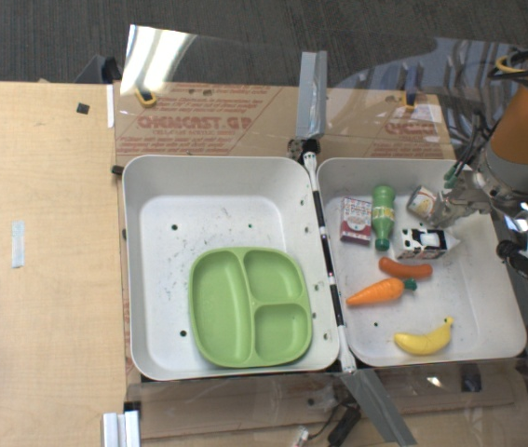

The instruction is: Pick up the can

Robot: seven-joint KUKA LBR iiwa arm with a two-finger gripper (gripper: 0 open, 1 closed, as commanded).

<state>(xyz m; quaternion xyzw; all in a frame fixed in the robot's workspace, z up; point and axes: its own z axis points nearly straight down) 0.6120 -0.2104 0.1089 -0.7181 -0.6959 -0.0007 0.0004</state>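
Can [421, 202] tilted in right bin [487, 343] — gripper [442, 214] just beside it

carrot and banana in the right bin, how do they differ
The carrot is orange with a green stub at its right end; the banana is plain yellow. The carrot is straight and tapers to a point on the left; the banana is curved. The carrot lies mid-bin, just below a red-orange sausage-shaped item; the banana lies apart, nearer the front edge of the right bin. Both lie flat, roughly crosswise, away from the end effector.
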